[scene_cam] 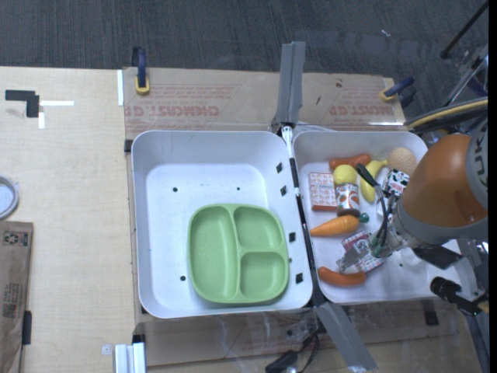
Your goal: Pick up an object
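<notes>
Broadly, the bench carries two shallow white bins side by side: the left white plastic bin (pixel 155 208) holds a pale green three-compartment plate (pixel 238 252) near its front edge, and the right white plastic bin (pixel 404 282) holds a crowd of small toy foods.

The grey arm with its orange band (pixel 444 186) leans in over the right bin's right edge. Its gripper (pixel 378 243) sits low near the middle of that bin, just above a small red-and-white printed packet (pixel 359 252). How far the gripper is open I cannot tell, as its tip blurs into the clutter; it may be touching the packet, but nothing is plainly held.

That packet looks the likely pick. I judge it light, thin and crinkly, apt to slide on the smooth floor, so a pinch across its narrow width should serve best. Just beside it lie an orange plastic carrot (pixel 335 225) toward the bin's left wall and a red-orange chilli-shaped toy (pixel 340 277) at the front edge; both look stiff, light and rounded, so likely to roll. Toward the back edge sit a red-and-white carton (pixel 322 191), a yellow lemon-like piece (pixel 345 176) and a beige ball (pixel 401 158).

Behind the bins lies brown cardboard on the light wooden bench (pixel 62 208), with dark carpet beyond.
</notes>
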You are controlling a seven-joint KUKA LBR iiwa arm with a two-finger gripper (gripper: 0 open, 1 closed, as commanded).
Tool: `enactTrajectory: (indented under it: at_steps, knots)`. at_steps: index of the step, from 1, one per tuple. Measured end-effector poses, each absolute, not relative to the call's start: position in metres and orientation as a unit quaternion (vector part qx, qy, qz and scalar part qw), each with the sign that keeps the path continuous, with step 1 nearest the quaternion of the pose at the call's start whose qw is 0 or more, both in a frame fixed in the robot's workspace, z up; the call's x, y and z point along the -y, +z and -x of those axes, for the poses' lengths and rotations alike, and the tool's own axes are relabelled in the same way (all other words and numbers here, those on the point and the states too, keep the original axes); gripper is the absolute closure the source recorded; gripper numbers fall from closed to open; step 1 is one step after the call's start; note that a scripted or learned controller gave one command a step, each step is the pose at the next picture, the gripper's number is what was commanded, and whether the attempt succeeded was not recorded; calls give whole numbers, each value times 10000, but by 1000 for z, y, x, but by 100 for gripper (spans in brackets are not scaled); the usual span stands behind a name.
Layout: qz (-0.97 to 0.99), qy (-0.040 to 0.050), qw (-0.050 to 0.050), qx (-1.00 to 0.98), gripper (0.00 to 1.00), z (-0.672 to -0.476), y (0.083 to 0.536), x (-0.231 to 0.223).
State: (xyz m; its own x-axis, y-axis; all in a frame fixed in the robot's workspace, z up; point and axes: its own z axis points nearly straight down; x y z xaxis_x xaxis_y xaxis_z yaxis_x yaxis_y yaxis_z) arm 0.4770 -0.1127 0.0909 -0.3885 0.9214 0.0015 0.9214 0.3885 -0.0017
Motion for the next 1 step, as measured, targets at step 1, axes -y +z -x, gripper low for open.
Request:
enactTrajectory:
  at_steps: [1]
  knots:
    - [5548,3,12,8320,100,-477,99,113]
